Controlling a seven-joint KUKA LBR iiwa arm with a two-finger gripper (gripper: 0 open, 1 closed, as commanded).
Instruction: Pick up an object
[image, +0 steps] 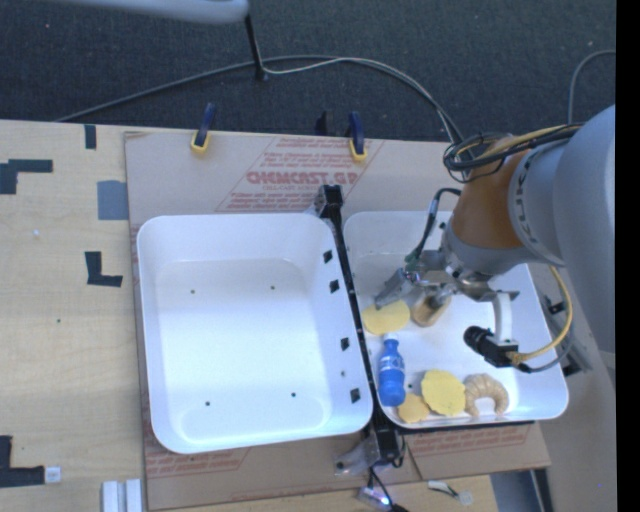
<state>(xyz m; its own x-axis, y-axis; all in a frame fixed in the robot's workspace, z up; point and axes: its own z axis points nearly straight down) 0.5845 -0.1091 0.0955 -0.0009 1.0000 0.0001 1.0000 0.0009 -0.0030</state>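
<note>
The pincer (412, 292) hangs spread over the right bin (545, 405), just above a flat yellow piece (386, 319) and a tan piece (429, 311) — probably light, stiff toy food; the tan one's narrow sides look easiest to grip.

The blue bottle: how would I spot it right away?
Look at the right-hand white bin, beside the black divider. The blue bottle lies near its front left corner. Everything around it is yellow or tan; it alone is blue with a white cap.
</note>
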